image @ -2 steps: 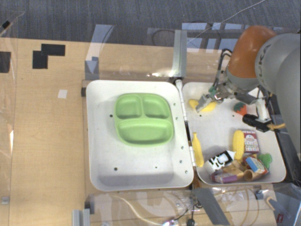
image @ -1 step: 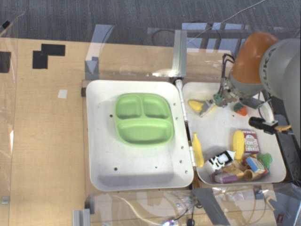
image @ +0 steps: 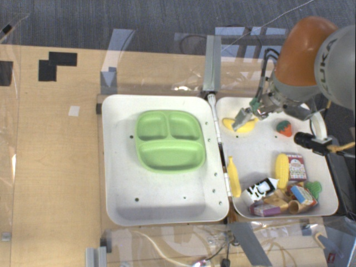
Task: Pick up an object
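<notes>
Gripper point(image: 243, 118): you see it low in the right bin point(image: 328, 204), at a yellow toy point(image: 246, 127); whether its jaws grip, you cannot tell.
Left bin point(image: 119, 199): holds a green tray point(image: 169, 141).

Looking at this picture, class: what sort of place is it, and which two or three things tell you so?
Probably a robot lab set up for grasping trials. A robot arm reaches over two white bins fixed to a bench; one holds a green plate, the other toy food such as a corn cob.
</notes>
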Action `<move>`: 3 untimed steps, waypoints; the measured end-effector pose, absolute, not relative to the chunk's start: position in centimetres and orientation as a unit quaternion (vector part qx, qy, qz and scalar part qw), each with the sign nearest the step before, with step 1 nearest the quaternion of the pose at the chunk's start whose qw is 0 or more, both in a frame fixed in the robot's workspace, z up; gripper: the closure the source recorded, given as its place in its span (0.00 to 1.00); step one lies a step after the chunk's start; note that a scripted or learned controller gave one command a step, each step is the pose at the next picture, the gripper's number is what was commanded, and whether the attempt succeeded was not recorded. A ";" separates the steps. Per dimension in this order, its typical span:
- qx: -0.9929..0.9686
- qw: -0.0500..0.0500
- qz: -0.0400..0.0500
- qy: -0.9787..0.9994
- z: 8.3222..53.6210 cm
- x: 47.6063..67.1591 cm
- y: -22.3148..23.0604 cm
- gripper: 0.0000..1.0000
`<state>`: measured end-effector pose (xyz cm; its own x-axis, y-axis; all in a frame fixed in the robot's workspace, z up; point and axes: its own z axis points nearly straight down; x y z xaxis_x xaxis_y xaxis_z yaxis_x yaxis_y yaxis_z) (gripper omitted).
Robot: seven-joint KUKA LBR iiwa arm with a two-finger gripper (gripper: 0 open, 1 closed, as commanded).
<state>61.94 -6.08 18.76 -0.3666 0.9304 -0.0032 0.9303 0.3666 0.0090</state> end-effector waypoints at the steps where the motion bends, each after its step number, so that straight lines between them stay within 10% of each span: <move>1: 0.562 0.003 0.002 0.827 9.6 65.9 -10.1 0.00; 2: 0.561 0.006 0.004 0.828 10.9 66.2 -9.9 1.00; 3: 0.593 0.003 0.003 0.805 20.5 64.7 -4.4 1.00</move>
